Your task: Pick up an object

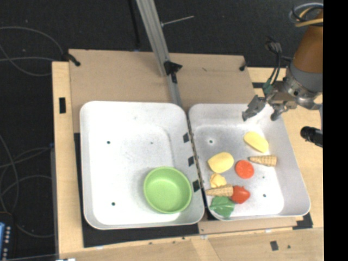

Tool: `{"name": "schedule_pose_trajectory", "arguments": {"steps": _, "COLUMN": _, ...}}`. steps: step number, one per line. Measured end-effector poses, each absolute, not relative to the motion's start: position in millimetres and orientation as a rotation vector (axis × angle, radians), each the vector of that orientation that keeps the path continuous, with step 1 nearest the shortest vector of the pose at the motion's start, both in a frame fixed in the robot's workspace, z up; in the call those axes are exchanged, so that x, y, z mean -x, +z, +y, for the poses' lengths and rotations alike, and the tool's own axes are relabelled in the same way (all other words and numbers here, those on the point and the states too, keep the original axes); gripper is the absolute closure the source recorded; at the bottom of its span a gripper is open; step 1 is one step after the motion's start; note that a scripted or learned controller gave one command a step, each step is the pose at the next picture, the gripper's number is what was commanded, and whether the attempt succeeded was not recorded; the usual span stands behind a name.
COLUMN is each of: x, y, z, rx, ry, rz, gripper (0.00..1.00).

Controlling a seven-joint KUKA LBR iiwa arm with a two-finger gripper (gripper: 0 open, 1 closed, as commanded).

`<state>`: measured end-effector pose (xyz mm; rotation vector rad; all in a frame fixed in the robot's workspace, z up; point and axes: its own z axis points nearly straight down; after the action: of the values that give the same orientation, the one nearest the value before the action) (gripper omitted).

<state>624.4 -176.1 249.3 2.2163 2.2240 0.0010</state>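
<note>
- Left bin: holds one green bowl, upright, near the bin's front right corner. Rest of the floor is bare white with a few dark dots.
- Divider between the bins: dark clips along the shared edge. A grey metal pole slants up from the back of it.
- Right bin: all the small toy food sits here, in the front half.
- Yellow piece near the middle; smaller yellow piece just in front of it, touching or nearly so.
- Cone lies flat along the front left, its tip toward the divider; green piece just in front, at the front edge.
- Red tomato-like piece touches the cone's wide end. Orange-red ball sits alone, mid-bin.
- Second cone and pale yellow lemon-like piece lie toward the right side, close together.
- Gripper: above the back right corner of the right bin, fingers apart, nothing between them. No object lifted yet.
- Nearest candidate: the lemon-like piece, just in front of the gripper.
- Risk: rounded pieces may squirt out of closing fingers. Front-left cluster is crowded, so fingers could land on two pieces or jam against the bin wall.
- Risk: flat-lying cones offer a thin, tapered grip and may slip.
- Writing/labels: none legible.
</note>
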Motion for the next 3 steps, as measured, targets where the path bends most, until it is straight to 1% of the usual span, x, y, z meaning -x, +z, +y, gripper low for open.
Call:
{"name": "schedule_pose_trajectory", "arguments": {"steps": 1, "x": -624.3, "y": 249, "z": -176, "rx": -2.215, "ry": 0.0, "rz": 2.224, "gripper": 0.0}}
{"name": "schedule_pose_trajectory", "arguments": {"steps": 2, "x": -617.1, "y": 189, "z": -181, "rx": -2.224, "ry": -0.008, "rz": 2.222, "gripper": 0.0}}
{"name": "schedule_pose_trajectory", "arguments": {"steps": 3, "x": -609.0, "y": 129, "z": -188, "rx": -2.224, "ry": -0.008, "rz": 2.221, "gripper": 0.0}}
